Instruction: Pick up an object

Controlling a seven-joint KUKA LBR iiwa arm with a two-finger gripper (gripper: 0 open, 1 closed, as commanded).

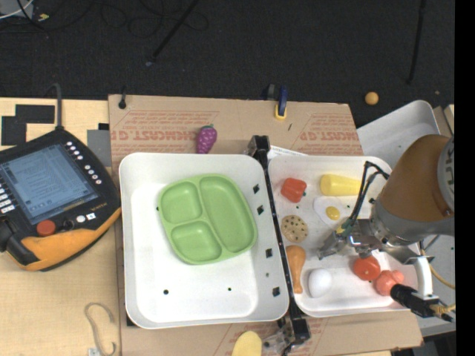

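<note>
Hand point(343, 237) hovers low in the right bin point(371, 302) among toy foods, beside a red tomato point(364, 268); its grip state cannot be told.

A robotics lab: teach pendant point(48, 191), loose cables point(111, 6), 2 cardboard-backed bins point(141, 273).

Bench point(52, 302), light wood: cardboard sheet point(237, 124) bearing two white bins point(141, 273) (side by side); teach pendant point(52, 191) at left; purple grapes point(206, 138) on cardboard.
</note>
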